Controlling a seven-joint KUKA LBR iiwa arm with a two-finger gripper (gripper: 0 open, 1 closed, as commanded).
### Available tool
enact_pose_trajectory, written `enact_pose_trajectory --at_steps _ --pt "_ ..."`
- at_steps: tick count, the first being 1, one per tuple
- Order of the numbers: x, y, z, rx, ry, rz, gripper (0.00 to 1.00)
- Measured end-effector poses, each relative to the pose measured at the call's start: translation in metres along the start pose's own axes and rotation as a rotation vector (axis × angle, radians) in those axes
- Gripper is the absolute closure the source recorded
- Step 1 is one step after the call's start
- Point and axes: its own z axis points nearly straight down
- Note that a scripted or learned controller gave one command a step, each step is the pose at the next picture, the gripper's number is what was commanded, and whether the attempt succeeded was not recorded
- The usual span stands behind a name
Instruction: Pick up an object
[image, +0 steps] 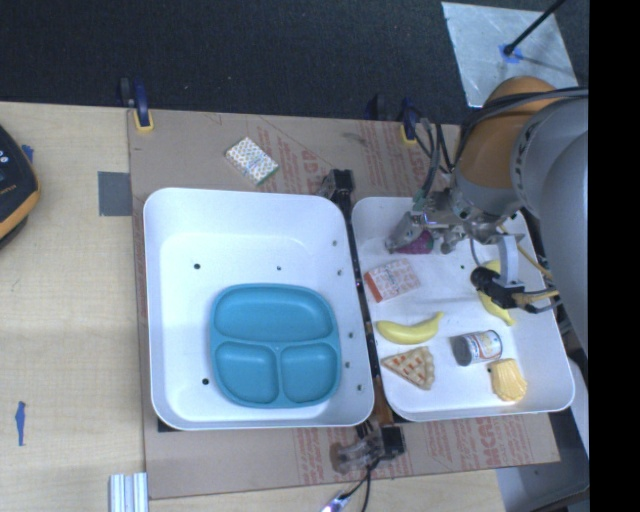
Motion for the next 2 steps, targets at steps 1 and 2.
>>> enact_pose_trajectory --at_steps 1,2 --pt "-0.0278 -0.0001 0.0029 -0.001 0.000 0.001 0.00" --pt "-0.0272 0.0000 0.0029 0.000 0.000 0.000 0.00"
